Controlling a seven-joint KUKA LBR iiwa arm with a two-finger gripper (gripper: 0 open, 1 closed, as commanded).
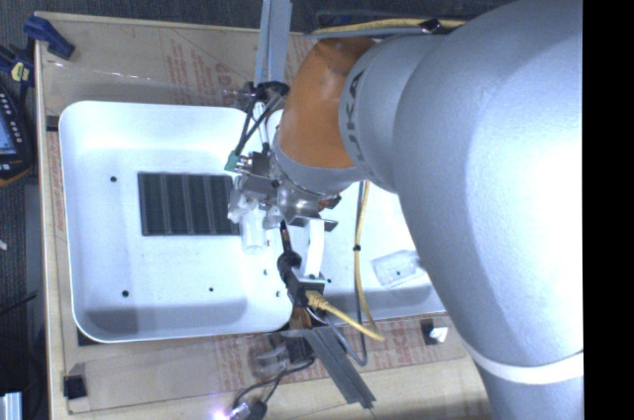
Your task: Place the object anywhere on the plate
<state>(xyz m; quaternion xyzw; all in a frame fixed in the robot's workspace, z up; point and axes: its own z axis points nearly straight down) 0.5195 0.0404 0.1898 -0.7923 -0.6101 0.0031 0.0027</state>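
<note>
A dark ribbed rectangular plate (183, 203) lies flat in the left bin (89, 160), toward its middle. My gripper (253, 215) hangs over the right part of that bin, just off the plate's right end, below the orange wrist band (312, 121). Cables and the wrist housing hide its tip. A small pale, translucent object (396, 266) rests in the visible strip of the right bin (421, 294), close to the arm's edge.
The grey arm body (475, 170) covers most of the right bin. A metal post (274, 37) stands behind the bins. A bracket and yellow cable (332, 319) sit at the front between them. Blue clamps (45, 37) are at the bench's far left corner.
</note>
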